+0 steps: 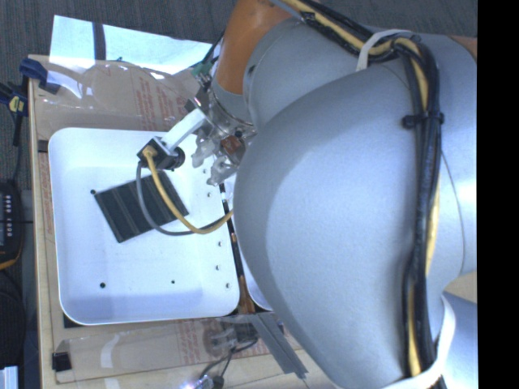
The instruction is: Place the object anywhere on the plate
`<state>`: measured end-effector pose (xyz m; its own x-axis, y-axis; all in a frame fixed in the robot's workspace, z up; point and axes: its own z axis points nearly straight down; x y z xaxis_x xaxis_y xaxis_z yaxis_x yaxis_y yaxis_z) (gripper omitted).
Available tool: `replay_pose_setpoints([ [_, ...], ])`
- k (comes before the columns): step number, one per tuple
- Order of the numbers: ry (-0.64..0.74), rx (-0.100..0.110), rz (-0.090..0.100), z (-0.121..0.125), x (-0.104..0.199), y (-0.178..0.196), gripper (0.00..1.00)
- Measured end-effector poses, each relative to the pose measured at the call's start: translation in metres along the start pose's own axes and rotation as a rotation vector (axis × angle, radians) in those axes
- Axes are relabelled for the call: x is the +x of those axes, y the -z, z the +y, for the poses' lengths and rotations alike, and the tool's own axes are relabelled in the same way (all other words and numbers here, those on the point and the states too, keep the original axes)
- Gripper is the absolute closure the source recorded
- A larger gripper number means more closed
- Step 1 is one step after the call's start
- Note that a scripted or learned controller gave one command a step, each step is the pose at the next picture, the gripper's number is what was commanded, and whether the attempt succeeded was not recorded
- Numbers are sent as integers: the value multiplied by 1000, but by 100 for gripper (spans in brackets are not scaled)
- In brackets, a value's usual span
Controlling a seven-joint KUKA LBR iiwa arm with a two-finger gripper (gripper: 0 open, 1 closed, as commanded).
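A dark ribbed rectangular slab [130,207] lies flat in the left white bin [105,298], tilted a little, left of the bin's middle. My gripper [214,159] hangs over the bin's upper right part, up and to the right of the slab and apart from it. A white bracket with a black unit [165,154] sticks out from the wrist toward the slab. A yellow cable [174,217] loops down from it across the slab's right end. The grey arm [357,201] hides the right bin and whatever lies in it.
Clear plastic sheeting [122,96] and a pale sheet [122,43] lie beyond the bin's far edge. Black gear [8,217] sits at the bench's left edge. A metal fitting [235,335] stands near the front rim.
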<state>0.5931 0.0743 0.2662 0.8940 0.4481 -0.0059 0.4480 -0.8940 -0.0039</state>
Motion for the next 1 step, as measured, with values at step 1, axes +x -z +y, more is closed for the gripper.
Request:
replay_pose_setpoints([
  [1, 70, 0, -5, -31, 68, -85, 100],
])
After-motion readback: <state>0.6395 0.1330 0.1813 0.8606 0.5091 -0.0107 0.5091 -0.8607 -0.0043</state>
